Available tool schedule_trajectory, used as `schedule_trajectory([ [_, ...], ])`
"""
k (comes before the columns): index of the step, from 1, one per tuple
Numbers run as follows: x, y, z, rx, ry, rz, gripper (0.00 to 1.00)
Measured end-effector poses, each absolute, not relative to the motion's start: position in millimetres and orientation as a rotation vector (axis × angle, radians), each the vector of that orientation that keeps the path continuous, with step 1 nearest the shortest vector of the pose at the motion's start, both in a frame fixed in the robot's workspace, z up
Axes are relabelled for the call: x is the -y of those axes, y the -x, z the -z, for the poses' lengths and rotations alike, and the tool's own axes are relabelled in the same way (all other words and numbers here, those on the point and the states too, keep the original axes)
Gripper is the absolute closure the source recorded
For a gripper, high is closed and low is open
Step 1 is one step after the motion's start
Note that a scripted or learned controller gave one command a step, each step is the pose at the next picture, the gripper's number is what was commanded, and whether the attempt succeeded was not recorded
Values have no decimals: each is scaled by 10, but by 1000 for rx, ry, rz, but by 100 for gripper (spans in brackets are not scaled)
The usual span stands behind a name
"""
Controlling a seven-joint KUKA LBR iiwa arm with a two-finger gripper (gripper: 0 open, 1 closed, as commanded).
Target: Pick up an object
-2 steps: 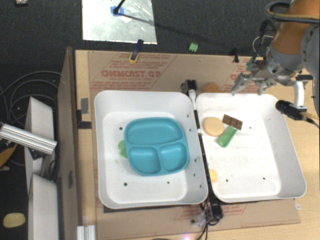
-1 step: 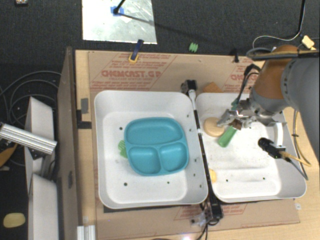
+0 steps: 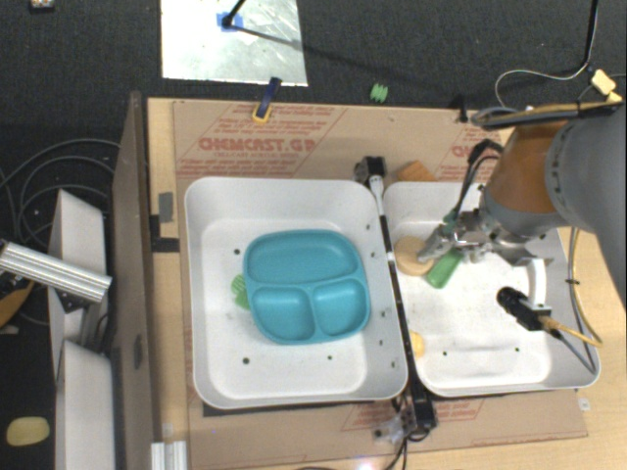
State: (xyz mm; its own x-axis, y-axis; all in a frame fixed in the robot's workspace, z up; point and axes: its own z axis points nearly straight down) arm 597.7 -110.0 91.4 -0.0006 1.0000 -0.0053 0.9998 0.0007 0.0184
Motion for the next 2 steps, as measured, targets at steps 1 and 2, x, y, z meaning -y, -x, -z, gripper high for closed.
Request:
schedule_trajectory([
  [1,1086,-6000,-1027,-2211,-2209,-23,100],
  [2,419,-5754,-1894,-2230,-2208,-10,100],
])
